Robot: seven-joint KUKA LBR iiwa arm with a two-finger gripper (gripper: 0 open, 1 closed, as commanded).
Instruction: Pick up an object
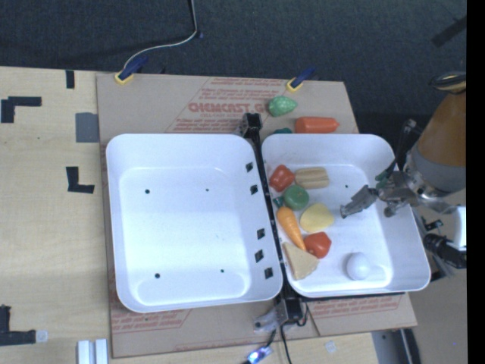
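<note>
The right bin (379, 152) holds several toy foods along its left side: a red piece (280, 177), a tan roll (311, 177), a green piece (295, 197), a yellow lemon shape (317, 218), an orange carrot (290, 228), a red pepper (317, 244) and a tan wedge (301, 262). A white ball (358, 265) lies near the bin's front. My gripper (370, 200) hangs over the right part of this bin, to the right of the lemon shape and apart from it. Nothing is seen held in it.
The left bin (121, 150) stands beside the right one on a cardboard sheet. Behind the right bin, on the cardboard, lie a green toy (282, 105) and an orange-red toy (316, 125). The arm's orange band (447, 127) rises at the right.
</note>
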